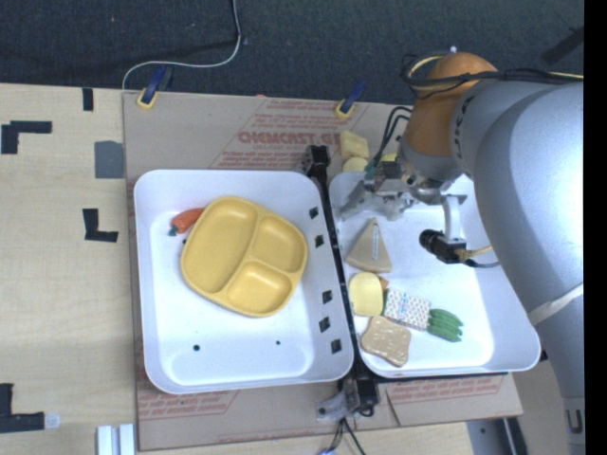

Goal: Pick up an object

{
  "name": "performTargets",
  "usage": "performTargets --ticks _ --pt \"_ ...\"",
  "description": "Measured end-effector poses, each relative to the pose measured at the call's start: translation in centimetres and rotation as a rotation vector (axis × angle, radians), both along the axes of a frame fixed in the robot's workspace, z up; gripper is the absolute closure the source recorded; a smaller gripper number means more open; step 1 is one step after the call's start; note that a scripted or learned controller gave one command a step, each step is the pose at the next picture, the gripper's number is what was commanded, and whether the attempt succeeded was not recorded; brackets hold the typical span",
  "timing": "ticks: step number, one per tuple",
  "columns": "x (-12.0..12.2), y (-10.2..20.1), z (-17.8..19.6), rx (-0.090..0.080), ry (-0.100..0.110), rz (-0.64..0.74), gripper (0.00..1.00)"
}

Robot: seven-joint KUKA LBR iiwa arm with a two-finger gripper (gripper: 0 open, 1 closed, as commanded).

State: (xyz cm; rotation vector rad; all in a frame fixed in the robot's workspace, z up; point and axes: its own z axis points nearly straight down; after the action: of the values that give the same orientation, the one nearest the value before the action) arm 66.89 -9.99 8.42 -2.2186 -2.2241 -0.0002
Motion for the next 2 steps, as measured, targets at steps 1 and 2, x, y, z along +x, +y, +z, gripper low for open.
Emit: performTargets --ticks 1,2 --pt "-4.6 -0.4 0.1 -0.002 0.001 -0.002 0.00" --pt "-0.8 0.6 0.0 0.000 -0.001 0.001 0.00"
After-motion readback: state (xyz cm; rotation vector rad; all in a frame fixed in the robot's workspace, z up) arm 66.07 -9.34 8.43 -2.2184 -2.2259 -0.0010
